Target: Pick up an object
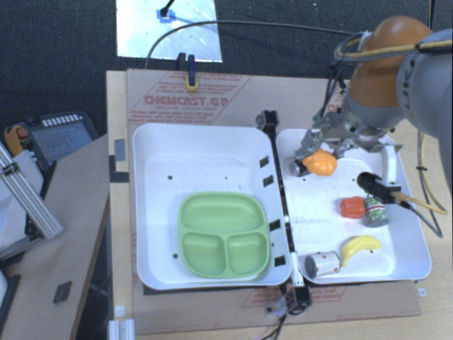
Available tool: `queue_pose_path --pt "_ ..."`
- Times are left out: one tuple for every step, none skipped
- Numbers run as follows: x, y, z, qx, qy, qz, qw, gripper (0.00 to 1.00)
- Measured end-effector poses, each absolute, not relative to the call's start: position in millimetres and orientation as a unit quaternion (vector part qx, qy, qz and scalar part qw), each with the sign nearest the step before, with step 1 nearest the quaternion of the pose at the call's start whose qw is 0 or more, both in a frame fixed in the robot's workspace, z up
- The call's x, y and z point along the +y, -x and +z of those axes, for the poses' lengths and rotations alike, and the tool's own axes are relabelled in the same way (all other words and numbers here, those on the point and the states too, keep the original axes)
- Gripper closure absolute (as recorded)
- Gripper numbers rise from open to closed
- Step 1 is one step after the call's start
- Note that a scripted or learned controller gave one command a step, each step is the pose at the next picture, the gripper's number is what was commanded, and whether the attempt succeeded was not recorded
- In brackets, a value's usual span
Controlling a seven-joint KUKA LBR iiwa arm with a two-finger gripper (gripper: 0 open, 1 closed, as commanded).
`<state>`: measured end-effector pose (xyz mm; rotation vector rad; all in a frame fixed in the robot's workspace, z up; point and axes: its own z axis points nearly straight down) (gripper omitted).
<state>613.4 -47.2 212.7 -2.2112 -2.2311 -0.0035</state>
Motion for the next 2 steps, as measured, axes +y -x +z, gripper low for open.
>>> queue_pose_path --pt "-2.0 -604.1 211.0 -0.71 0.704 -0.0007 0.001 1.0" --pt "47.5 -599.7 205.4 -0.71 0.704 -0.0009 0.001 1.0"
